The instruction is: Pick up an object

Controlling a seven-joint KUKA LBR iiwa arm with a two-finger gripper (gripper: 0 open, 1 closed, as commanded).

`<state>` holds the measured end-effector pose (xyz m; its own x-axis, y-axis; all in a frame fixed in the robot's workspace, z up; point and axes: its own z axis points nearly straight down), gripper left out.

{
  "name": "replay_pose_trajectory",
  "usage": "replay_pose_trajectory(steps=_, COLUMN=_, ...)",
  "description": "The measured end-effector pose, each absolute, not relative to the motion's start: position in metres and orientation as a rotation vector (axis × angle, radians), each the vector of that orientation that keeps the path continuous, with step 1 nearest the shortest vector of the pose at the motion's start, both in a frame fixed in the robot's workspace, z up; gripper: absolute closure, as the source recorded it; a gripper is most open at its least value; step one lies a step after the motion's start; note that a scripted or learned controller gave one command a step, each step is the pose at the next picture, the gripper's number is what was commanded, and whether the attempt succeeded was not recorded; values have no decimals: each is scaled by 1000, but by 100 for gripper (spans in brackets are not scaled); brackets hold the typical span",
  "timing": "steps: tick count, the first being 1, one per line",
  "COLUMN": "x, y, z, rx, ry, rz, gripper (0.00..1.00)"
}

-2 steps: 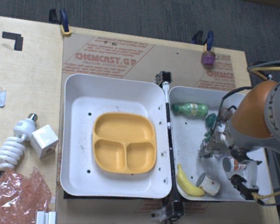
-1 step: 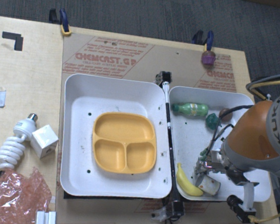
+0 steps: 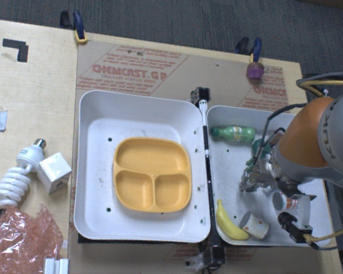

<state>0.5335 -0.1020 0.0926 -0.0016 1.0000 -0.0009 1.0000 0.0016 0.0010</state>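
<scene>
In the right bin (image 3: 217,170), my gripper (image 3: 248,181) reaches down near the bin floor, roughly at the middle. A green bottle (image 3: 234,133) lies on its side at the bin's far end, above the gripper. A yellow banana (image 3: 229,225) lies at the near left corner, and a small white and grey piece (image 3: 254,225) rests beside it. A white object with a red patch (image 3: 290,203) sits just right of the gripper, partly under the wrist. Nothing shows clearly in the gripper's grasp.
The left bin (image 3: 95,155) holds a yellow divided plate (image 3: 152,174). A black divider bar (image 3: 204,134) runs between the bins. On the bench to the left lie a spiral light bulb (image 3: 16,177), a white cube (image 3: 54,172) and crumpled pink wrap (image 3: 19,242).
</scene>
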Motion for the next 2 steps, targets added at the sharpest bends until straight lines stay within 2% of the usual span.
replay_pose_trajectory(steps=1, x=485, y=-114, z=93, rx=2224, ry=2219, rz=1, gripper=0)
replay_pose_trajectory(steps=2, x=547, y=-122, z=93, rx=2218, ry=2222, rz=0, gripper=0)
